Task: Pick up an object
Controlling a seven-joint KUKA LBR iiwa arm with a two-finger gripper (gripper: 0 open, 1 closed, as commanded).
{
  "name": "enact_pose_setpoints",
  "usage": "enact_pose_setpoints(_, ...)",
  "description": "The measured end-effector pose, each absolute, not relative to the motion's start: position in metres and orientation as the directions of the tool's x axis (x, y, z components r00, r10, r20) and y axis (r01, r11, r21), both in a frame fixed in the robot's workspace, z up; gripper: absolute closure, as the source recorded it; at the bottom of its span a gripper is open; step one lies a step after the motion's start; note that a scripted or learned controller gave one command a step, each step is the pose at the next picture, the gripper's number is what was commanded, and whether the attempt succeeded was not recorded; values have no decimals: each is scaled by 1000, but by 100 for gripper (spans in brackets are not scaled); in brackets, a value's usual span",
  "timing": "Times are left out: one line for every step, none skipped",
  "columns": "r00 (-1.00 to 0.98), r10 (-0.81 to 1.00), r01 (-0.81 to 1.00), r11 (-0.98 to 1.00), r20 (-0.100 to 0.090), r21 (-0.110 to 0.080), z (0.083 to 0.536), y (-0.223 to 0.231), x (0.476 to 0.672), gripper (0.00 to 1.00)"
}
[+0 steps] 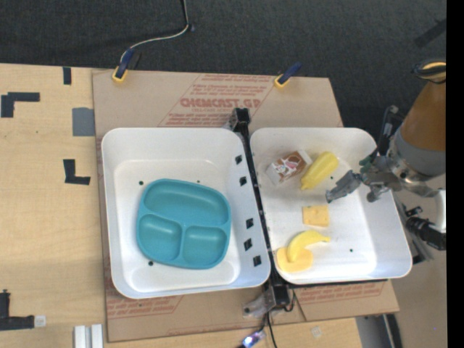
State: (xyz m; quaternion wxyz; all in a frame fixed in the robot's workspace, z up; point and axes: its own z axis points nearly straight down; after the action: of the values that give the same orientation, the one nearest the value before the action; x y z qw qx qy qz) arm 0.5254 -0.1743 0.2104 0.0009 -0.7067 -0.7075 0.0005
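The right bin (pixel 362 263) holds 4 loose things. A yellow banana-shaped toy (pixel 320 170) lies tilted near the bin's far side, and just to its left, touching or nearly so, sits a small clear-wrapped packet (pixel 287 166) with red and brown inside. Below them, near the middle of the bin floor, is a small square yellow cheese-like block (pixel 315 216). Toward the near left corner rests a curved yellow piece (pixel 299 250), lying on or against a rounder yellow shape.

The gripper (pixel 346 185) hangs over the right half of this bin, just right of the banana toy and above the cheese block. One dark finger (pixel 341 188) points left toward the banana toy; how far the fingers are spread cannot be told from this angle, and nothing is seen between them.

The left bin (pixel 116 158) holds 1 teal divided plate (pixel 184 223) with 3 compartments. Both bins sit on a cardboard sheet (pixel 210 96), clamped at its far edge by 2 clips (pixel 123 67).
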Motion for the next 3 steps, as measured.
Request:
enact_pose_setpoints(-9, 1000, 1000, 9, 2, -1, 188, -111, 577, 0)
enact_pose_setpoints(-2, 1000, 1000, 2, 0, 6, 98, -131, 544, 0)
enact_pose_setpoints(-2, 1000, 1000, 2, -1, 4, 85, -144, 608, 0)
